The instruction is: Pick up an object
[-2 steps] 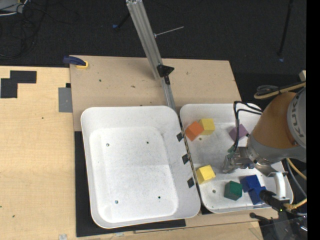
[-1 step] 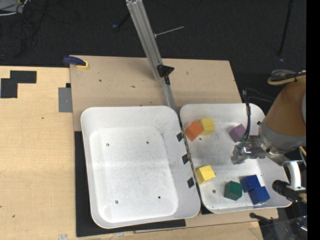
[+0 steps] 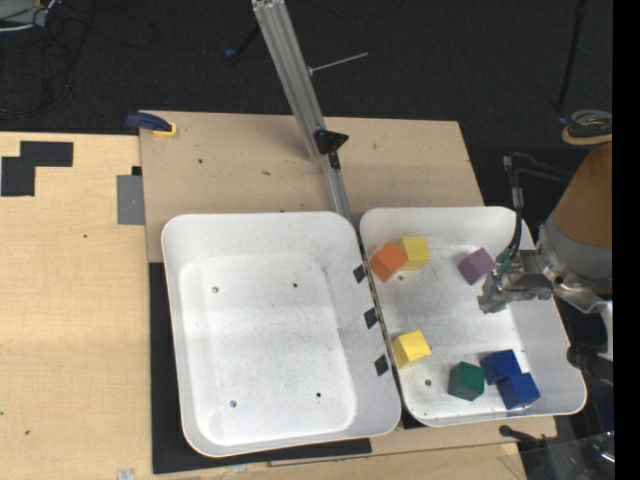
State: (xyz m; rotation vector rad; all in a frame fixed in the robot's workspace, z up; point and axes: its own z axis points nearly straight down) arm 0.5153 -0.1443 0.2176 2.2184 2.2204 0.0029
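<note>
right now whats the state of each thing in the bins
orange cube: touching yellow cube
purple cube: loose, beside gripper
second yellow cube: alone by divider
green cube: on bin floor
blue blocks: touching each other
gripper: low in right bin

Six small blocks lie in the right bin [image 3: 440, 416]. An orange block [image 3: 389, 261] sits at about ten o'clock in the bin, touching a yellow block [image 3: 416, 252] just to its one o'clock side. A purple block [image 3: 477, 265] rests near two o'clock, tilted. A second yellow block [image 3: 410, 348] lies near the divider at eight o'clock. A dark green block [image 3: 465, 381] sits at six o'clock, with a blue piece [image 3: 509, 377], made of two joined cubes, just beside it at five o'clock
</note>
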